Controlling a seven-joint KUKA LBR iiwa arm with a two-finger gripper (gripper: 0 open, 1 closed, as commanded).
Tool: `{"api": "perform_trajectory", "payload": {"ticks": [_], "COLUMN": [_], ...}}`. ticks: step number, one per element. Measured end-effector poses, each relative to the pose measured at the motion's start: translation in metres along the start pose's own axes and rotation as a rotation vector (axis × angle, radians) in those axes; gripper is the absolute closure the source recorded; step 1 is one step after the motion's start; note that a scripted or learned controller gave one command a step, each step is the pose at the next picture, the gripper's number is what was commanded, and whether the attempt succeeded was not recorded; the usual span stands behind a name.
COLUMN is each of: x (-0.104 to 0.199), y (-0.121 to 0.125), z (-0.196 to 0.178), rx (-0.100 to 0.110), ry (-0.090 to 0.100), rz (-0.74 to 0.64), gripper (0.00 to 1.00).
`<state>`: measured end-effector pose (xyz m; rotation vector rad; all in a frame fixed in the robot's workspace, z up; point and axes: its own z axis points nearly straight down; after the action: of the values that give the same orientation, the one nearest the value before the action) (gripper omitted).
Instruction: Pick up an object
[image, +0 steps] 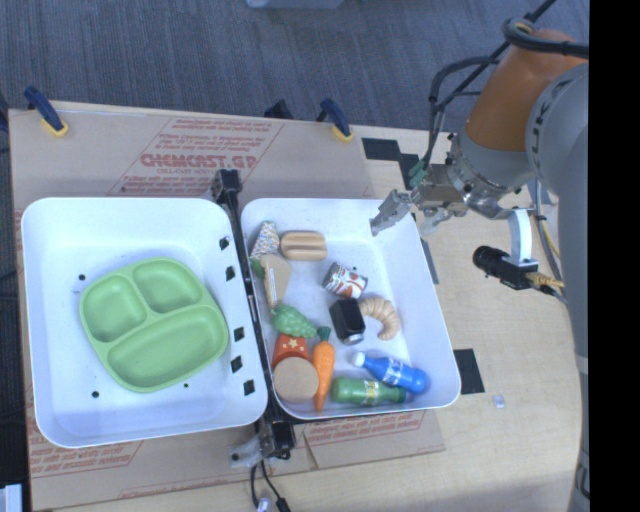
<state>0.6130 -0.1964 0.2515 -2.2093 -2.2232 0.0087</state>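
- Nearest the camera, along the lower edge of the right bin (440, 330), lie a green bottle (368, 392), a blue bottle (396, 374) and a carrot (322, 372).
- Further up the same bin sit a croissant (381, 314), a black block (347, 319), a small can (345, 281) and a bread roll (303, 244).
- The left bin (40, 300), at centre left of the frame, holds a green divided plate (153, 322).
- My gripper (392, 213) hangs over the right bin's upper right corner, apart from every object; it looks slightly parted, though the view is too small to be sure, and nothing sits between my fingers.
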Motion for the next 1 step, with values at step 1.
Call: {"api": "perform_trajectory", "payload": {"ticks": [1], "x": [0.0214], "y": [-0.0066], "z": [0.1614], "rx": [-0.002], "ry": [0.000], "rz": [-0.002], "gripper": [0.00]}}
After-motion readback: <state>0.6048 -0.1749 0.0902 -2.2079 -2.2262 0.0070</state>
